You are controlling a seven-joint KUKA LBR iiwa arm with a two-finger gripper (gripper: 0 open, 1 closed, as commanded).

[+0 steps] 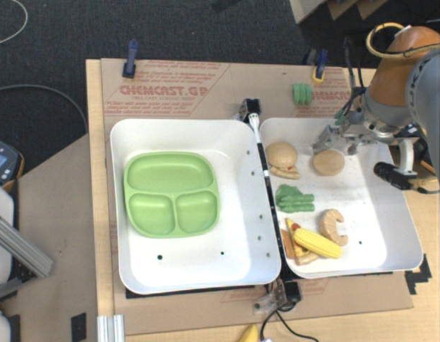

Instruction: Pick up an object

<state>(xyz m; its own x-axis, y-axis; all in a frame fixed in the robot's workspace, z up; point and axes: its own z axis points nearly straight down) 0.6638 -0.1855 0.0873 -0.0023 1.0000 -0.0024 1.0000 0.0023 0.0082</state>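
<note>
While our grey metal pincer [332, 142] hovered over the right shallow white bin [376, 219], beside a round tan bun [328, 163], it seemingly grasped nothing; its grip state we could not tell.

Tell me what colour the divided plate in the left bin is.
Light green. The plate shows plainly in the camera view.
</note>
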